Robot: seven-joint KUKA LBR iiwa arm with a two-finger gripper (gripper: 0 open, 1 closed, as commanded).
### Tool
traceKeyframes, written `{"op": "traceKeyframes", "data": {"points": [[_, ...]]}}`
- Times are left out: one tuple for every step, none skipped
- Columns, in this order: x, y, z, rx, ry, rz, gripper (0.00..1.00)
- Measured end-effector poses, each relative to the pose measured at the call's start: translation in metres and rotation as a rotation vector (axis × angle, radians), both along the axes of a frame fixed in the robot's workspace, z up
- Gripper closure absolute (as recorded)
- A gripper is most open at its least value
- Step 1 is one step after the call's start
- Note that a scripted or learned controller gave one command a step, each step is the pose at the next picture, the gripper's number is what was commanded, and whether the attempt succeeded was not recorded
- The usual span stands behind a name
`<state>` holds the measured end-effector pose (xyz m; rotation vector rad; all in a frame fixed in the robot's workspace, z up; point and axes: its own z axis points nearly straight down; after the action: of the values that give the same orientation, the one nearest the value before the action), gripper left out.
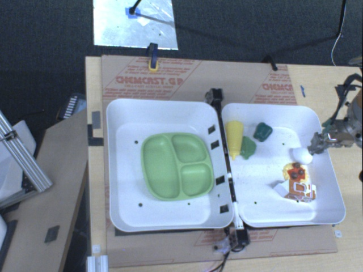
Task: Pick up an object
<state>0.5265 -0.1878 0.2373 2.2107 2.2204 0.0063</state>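
The end effector [316, 144] sat at the right rim of the right bin [326, 208], low over its edge, with the arm [347, 130] reaching in from the right. Whether it was open or closed could not be told; the tip was a small dark blur against the white wall. Just beside it, inside the bin, lay a white ball [302, 155], close to the tip, though contact between them could not be made out. Nothing showed as gripped.

Below the ball, near the right wall, lay an orange and white packet [298, 183], flat on the bin floor with a bit of white wrapper sticking out to its left. Over on the left side of the same bin, a yellow bottle [234, 138] lay pointing down the view, its narrow end toward the bottom, right along the divider between the bins. Touching its right side was a light green block [248, 147], and just above that, a darker green block [262, 131], the two nearly meeting at a corner.

The left bin [122, 152] carried a green tray [176, 166] with three compartments, one long on the left and two smaller on the right, sitting roughly in the middle. The tray stood well apart from the end effector.

Both bins rested side by side on a brown cardboard sheet [164, 75] spread over the desk [62, 152]. A yellow clamp [153, 58] gripped the sheet's far edge. Beyond it, on dark floor, lay a shiny metal plate [113, 21].
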Motion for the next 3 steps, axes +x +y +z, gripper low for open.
{"op": "traceKeyframes", "data": {"points": [[0.001,0.000,0.023,0.001,0.004,0.000,1.00],[-0.002,0.051,0.028,0.004,0.005,0.005,1.00],[-0.011,0.104,0.023,0.004,0.007,0.005,1.00]]}}
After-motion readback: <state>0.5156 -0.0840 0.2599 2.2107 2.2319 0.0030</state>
